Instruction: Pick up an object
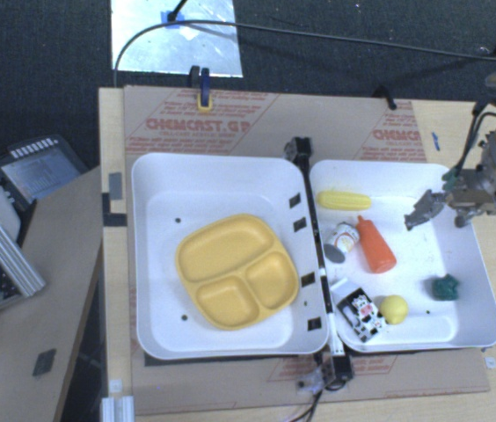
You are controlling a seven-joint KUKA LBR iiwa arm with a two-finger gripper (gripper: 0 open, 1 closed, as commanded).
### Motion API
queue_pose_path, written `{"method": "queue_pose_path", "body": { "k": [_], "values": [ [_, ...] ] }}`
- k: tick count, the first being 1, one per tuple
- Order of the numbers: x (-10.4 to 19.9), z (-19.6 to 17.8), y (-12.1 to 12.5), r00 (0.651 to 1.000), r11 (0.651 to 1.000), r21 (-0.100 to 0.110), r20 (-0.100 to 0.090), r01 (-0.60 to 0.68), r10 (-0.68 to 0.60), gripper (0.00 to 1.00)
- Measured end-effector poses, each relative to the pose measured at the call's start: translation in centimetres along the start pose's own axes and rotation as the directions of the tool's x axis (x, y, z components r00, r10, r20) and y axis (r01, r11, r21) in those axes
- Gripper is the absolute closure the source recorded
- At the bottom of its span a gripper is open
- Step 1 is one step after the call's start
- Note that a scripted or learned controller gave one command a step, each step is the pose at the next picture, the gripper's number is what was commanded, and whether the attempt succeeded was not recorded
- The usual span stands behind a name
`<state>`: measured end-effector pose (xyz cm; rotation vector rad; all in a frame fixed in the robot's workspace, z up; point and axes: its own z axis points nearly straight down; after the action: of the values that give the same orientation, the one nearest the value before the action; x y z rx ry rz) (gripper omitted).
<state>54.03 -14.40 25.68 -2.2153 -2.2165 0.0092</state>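
Two shallow white bins sit side by side on a pale wooden bench, seen from above at a slant. The right bin (pixel 468 262) holds the loose objects. An orange bottle-shaped toy (pixel 375 245) lies near its centre, narrow end toward 11 o'clock. A yellow corn cob (pixel 344 201) lies above it at 11 o'clock. A small white and red can (pixel 343 238) rests just beside the bottle at 9 o'clock. A yellow lemon (pixel 394 309) sits at the bottle's 5 o'clock, touching a black and white patterned box (pixel 361 314). A small dark green lump (pixel 445 287) lies toward 4 o'clock.

The gripper (pixel 441 209) hangs over the bin's upper right, at the bottle's 2 o'clock, fingers spread apart and holding nothing.

The left bin (pixel 156 192) holds a yellow three-compartment tray (pixel 235 271). Beyond the bench, dark carpet and a shiny metal sheet (pixel 174 23) lie at 12 o'clock.
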Motion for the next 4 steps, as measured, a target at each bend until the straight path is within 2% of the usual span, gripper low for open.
{"method": "queue_pose_path", "body": {
  "k": [1, 2, 3, 4],
  "values": [
    [0.0, -0.6, 0.2, 1.000, 1.000, -0.011, 0.002, 0.002, -0.002, 0.00],
    [-1.0, 4.6, 0.3, 1.000, 1.000, -0.009, 0.001, 0.000, 0.000, 0.00],
    [-0.6, 9.2, -0.4, 1.000, 1.000, -0.008, 0.001, 0.001, -0.001, 0.00],
    [-0.4, 15.4, 0.0, 1.000, 1.000, -0.008, 0.000, 0.001, -0.001, 0.00]
  ]
}}
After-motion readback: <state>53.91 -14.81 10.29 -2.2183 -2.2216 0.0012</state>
